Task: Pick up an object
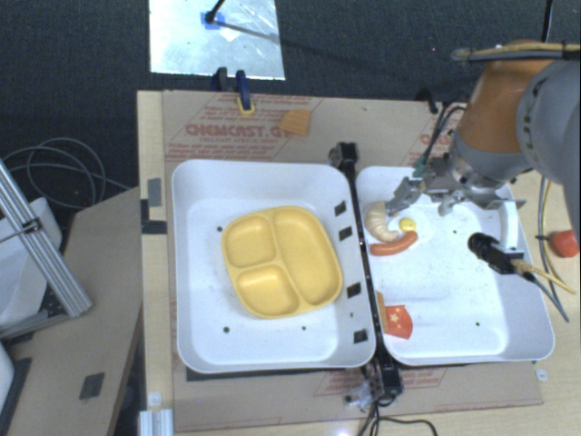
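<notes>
The right bin [472, 321] holds a pale curled shrimp-like toy [379, 222], a small yellow piece [408, 226] and an orange-red sausage [394, 244], all close together at its upper left. A red piece with yellow spots [397, 320] lies at the bin's lower left edge. My gripper [422, 203] hangs over the upper part of this bin, just up and right of the shrimp. Its fingers are spread open with nothing between them, and the left fingertip [398, 202] is near the shrimp and the yellow piece.
A yellow divided plate [281, 262] lies in the middle of the left bin [195, 271]. A black divider [356, 243] runs between the bins. A small red thing [565, 242] sits outside the right bin. The right bin's centre and lower right are bare white floor.
</notes>
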